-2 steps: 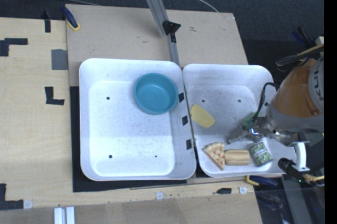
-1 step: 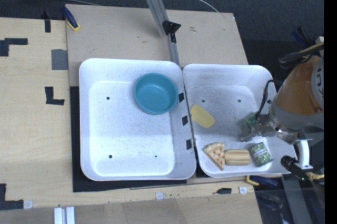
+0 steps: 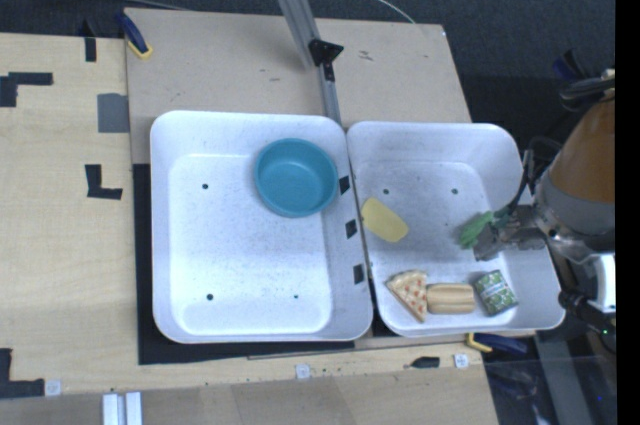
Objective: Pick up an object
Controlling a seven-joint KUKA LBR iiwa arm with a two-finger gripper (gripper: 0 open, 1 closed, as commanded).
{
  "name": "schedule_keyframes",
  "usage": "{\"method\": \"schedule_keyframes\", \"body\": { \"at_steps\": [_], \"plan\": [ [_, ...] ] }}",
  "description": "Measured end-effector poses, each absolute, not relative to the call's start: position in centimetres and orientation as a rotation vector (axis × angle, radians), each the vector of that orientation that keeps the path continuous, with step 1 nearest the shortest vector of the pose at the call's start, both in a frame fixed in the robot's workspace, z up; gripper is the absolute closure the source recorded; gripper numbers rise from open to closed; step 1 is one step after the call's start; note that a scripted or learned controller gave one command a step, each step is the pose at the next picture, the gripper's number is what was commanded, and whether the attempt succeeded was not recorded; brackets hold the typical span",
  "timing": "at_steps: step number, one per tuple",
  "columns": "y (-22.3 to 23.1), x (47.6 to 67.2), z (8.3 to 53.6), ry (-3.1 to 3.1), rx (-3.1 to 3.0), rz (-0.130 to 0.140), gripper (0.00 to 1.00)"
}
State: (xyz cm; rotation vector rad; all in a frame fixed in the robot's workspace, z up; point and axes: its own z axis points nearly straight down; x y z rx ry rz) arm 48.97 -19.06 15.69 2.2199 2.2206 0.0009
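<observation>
Where pincer (image 3: 488, 238) hovers, green object (image 3: 473, 230) perhaps touches.

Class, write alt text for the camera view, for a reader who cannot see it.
A grey robot arm reaches from the right into the right white bin, its tool at a green object. That bin also holds a yellow piece, a pizza slice, a hot dog and a small green packet; the left bin holds a blue bowl.

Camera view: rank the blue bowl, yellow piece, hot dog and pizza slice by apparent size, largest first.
1. Blue bowl, clearly largest.
2. Yellow piece, hot dog and pizza slice: too alike to rank.
</observation>
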Motion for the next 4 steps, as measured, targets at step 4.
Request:
{"method": "schedule_keyframes", "body": {
  "at_steps": [4],
  "plan": [
    [-13.7,51.7,29.1,2.229,2.214,0.001,1.00]
  ]
}}
